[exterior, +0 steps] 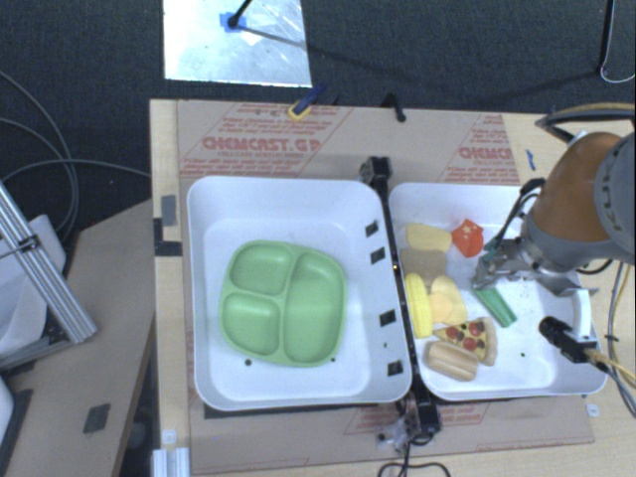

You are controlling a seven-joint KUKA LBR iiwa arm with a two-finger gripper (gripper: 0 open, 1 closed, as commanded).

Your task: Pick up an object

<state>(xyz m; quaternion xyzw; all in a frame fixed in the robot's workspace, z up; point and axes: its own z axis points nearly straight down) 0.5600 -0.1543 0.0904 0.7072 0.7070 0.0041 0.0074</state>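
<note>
Judging from the present arrangement, the pick is at its approach or grasp stage and no lift is complete: every toy item rests on the floor of the right bin (537, 381), and nothing is raised clear of it. The arm (581, 202) reaches in from the right, and the gripper (494, 269) is lowered into the upper middle of the right bin, directly at the upper end of the green stick-shaped piece (497, 304), which lies at a slant on the bin floor. That green piece is the likely target, being the item nearest the tool. Whether the claw is released or clenched cannot be told, since the wrist body covers its working end and no object is visibly held. Remaining work, as an estimate: secure the piece, raise it clear of the bin, and confirm it comes up with the tool. Container contents are as follows. The left bin (214, 202) holds one light green divided plate (283, 304) lying flat near its centre, with its compartments bare. The right bin holds a pale yellow block (428, 237) near the top left, a red piece (468, 238) just beside it, a corn cob (418, 306) along the left wall, a yellow rounded piece (446, 300) next to the corn, a pizza slice (469, 338) below these, and a hot dog (451, 363) nearest the front wall. The green piece lies just right of the pizza slice.
</note>
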